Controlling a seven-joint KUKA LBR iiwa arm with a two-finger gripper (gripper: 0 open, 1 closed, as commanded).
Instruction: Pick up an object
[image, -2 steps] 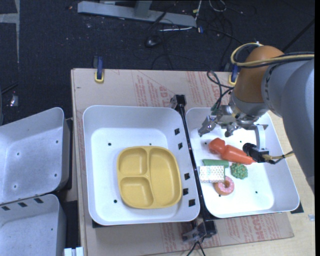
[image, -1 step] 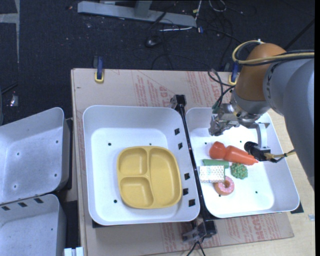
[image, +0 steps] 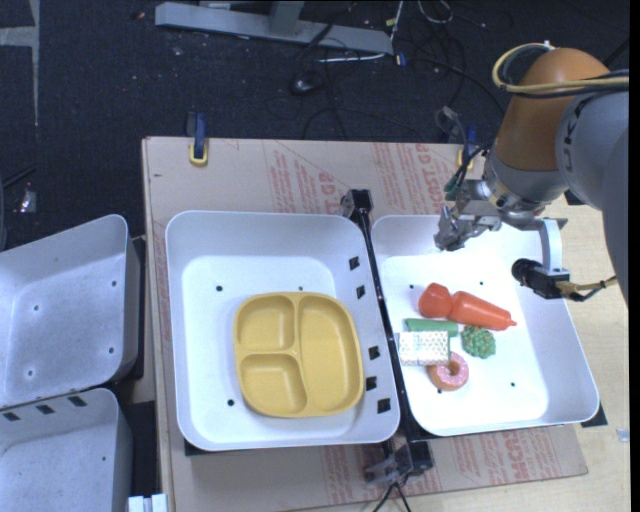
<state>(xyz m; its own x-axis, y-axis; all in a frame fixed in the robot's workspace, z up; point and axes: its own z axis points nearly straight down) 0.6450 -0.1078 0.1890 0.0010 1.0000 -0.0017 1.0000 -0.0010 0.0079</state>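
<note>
Cut off and unclear

The arm runs off the right edge — the gripper is too small to read, and the carrot overlaps the green bar.

Dark speckled floor, loose black cables, cardboard-topped bench, spare white trays at left

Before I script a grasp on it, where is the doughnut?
The doughnut lies in the right bin, toward its front edge, just below the white block and left of the green broccoli piece.
</note>
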